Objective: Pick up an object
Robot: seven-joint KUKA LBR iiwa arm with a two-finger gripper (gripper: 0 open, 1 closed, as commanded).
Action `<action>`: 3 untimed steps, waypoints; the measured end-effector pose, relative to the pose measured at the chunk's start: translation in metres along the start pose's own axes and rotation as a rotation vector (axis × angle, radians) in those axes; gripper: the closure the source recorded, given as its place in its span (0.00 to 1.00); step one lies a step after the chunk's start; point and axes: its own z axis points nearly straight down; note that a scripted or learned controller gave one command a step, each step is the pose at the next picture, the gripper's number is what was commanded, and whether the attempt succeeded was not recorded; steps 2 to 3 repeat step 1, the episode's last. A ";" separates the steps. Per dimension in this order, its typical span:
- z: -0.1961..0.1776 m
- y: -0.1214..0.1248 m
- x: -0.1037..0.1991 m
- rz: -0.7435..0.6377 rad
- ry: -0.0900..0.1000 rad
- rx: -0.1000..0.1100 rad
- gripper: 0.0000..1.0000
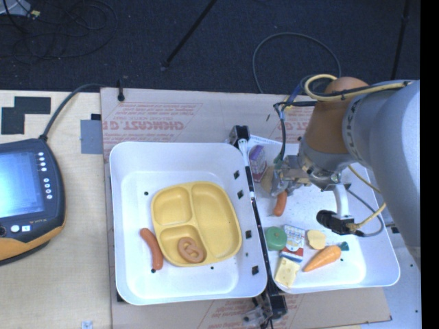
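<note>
Gripper [282, 186]: low over the left part of the right bin [370, 264], near the divide between bins; whether wide or narrow cannot be told. Orange stick [280, 203]: directly under the gripper, standing nearly upright; held or merely touched, cannot be told. Purple packet [256, 157]: beyond the gripper, at the bin's far left corner. Green disc [276, 238]: nearer the camera than the stick, by the bin's left wall. Label packet [293, 242]: just beside the disc. Pale slice [316, 239]: right of the packet. Carrot [322, 257]: just in front of the slice, lying at a slant. Yellow block [286, 271]: left of the carrot's tip. Left bin [130, 204]: bears a yellow tray [159, 199] with three compartments; brown ring [191, 249] in the near one. Sausage [152, 248]: on the bin floor, just left of the tray.
</note>
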 end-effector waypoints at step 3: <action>-0.095 -0.020 0.062 -0.004 0.001 -0.012 1.00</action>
